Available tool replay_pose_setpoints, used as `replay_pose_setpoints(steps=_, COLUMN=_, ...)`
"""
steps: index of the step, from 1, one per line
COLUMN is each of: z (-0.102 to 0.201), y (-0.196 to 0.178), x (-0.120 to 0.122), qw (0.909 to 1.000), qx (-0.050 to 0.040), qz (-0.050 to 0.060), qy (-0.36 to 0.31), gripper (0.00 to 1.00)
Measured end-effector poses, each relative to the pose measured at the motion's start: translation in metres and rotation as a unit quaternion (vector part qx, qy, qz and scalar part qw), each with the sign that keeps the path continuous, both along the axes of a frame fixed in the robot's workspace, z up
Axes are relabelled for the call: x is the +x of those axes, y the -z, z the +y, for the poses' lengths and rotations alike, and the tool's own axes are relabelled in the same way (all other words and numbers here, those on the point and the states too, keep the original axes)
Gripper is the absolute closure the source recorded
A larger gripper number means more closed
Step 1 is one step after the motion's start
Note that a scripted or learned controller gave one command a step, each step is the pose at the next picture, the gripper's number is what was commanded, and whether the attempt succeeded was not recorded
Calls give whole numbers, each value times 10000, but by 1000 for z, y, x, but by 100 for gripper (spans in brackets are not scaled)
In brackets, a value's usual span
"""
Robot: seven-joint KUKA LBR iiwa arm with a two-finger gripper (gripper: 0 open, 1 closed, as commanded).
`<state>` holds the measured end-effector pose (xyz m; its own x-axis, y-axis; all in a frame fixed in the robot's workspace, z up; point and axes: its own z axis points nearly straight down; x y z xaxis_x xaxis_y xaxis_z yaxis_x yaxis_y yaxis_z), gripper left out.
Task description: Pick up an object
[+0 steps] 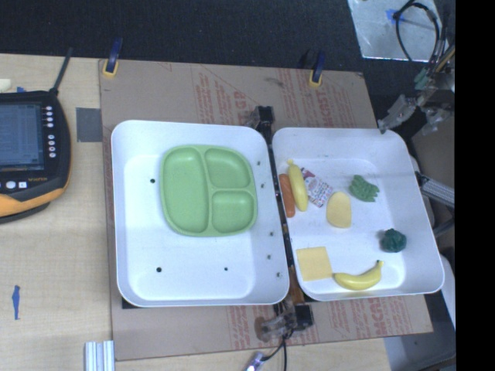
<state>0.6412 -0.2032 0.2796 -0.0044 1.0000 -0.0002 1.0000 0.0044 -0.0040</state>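
Curved glossy banana (358, 277) beside flat cheese square (314, 262); smooth green divided plate (208, 189) leftward; pincer (402, 111) state unclear.

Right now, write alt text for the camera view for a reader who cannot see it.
Two shallow white bins sit side by side on a cardboard-covered bench: the left bin holds a green divided plate, and the right bin holds toy food including a banana, a cheese slice and green vegetables. A handheld control pendant lies at far left.

Bins (193, 284) smooth white plastic; green plate (207, 189) matt plastic; bench liner (232, 91) probably cardboard.
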Motion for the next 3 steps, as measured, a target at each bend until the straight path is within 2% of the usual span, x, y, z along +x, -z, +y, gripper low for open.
replay_pose_setpoints(steps=1, z=72, y=143, x=14, qw=10000, qx=6, qz=19, qy=-7, gripper=0)
replay_pose_setpoints(steps=2, z=9, y=167, x=-36, qw=10000, qx=-10, qz=5, qy=0, gripper=0)
replay_pose_setpoints(steps=3, z=9, y=157, x=-35, qw=10000, qx=-12, qz=7, qy=-11, gripper=100)
